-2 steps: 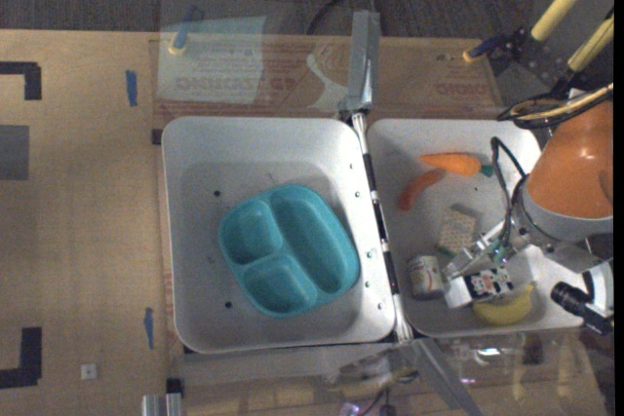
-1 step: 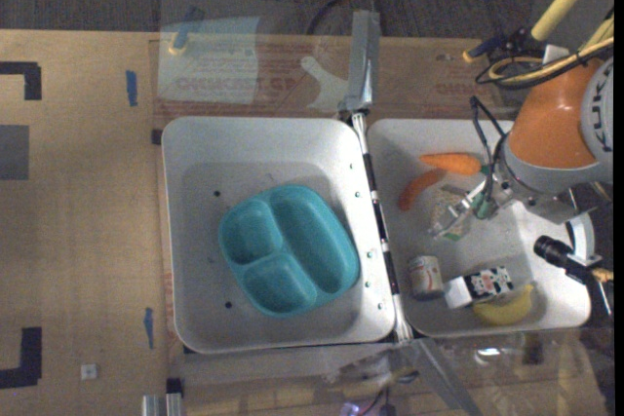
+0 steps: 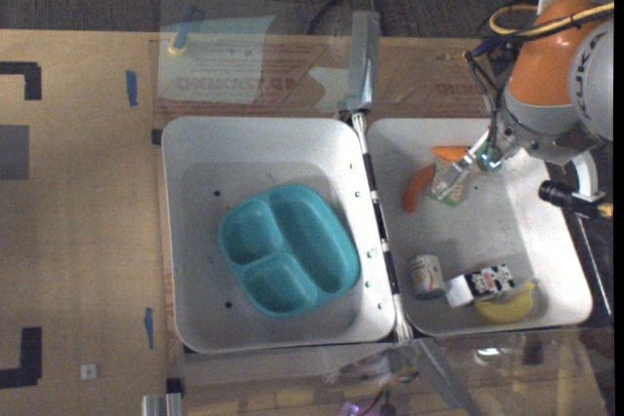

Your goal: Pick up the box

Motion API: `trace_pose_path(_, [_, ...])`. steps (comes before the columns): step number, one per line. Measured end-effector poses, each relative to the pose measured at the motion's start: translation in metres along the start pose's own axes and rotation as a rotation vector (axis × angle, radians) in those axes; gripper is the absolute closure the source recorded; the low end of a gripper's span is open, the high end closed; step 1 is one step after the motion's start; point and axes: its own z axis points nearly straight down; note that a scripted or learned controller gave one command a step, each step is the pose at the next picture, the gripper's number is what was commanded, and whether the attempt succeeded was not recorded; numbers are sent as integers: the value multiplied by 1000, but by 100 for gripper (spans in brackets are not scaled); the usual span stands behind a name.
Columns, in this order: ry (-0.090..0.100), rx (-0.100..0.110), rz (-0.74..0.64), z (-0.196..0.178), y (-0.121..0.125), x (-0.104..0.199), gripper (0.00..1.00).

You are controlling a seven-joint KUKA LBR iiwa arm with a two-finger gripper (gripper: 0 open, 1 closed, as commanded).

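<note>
The box [image 3: 482, 284] is a small white carton with black patches, lying near the front of the right bin [image 3: 561, 239]. It rests between a can and a banana and touches both. My gripper [image 3: 452, 180] hangs over the back of that bin, well away from the box, close beside two orange carrot-like pieces [image 3: 420, 187]. The grey arm with its orange band [image 3: 546, 63] reaches in from the right.
A small can [image 3: 425, 275] stands left of the box and a yellow banana [image 3: 507, 304] lies at its right front. A second orange piece [image 3: 450, 152] lies behind the gripper. A teal divided plate [image 3: 288, 248] sits in the left bin [image 3: 195, 161].
</note>
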Motion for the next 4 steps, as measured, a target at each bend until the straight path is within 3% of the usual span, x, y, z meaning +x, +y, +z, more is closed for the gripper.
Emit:
trace_pose_path(1, [-7,-2,-2,-11,1,-1,100])
trace_pose_path(2, [-40,-45,252,-84,27,17,100])
trace_pose_path(3, [-38,-40,179,-50,18,19,100])
trace_pose_path(4, [-38,-40,179,-51,18,19,0])
